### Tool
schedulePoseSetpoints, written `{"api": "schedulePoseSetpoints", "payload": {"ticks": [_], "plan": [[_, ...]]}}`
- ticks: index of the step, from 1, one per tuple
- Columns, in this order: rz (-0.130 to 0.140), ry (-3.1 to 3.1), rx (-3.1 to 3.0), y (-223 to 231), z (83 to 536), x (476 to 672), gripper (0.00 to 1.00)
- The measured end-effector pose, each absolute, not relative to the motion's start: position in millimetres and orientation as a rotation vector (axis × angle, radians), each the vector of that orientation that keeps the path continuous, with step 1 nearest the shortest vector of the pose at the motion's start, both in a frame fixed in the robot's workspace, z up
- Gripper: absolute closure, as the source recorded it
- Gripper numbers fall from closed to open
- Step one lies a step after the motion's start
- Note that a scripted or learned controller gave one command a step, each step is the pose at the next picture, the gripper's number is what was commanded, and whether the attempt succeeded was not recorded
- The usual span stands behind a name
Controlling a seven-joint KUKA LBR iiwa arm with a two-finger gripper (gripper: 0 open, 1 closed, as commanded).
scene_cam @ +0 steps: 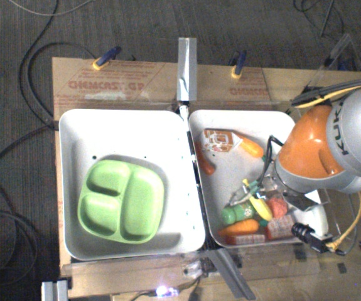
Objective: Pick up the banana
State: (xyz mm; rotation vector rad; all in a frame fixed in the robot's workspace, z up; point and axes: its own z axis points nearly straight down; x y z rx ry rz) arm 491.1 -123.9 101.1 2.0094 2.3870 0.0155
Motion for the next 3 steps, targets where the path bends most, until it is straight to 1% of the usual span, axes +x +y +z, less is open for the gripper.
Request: {"api": "schedulePoseSetpoints", "payload": {"ticks": [1, 2, 3], "plan": [[-0.004, 2.224, 2.220, -70.4, 182.7, 502.7, 1.00], [-0.004, 2.224, 2.220, -70.4, 182.7, 502.7, 0.00], [-0.004, 2.119, 2.323, -47.6, 182.4, 497.2, 0.00]]}}
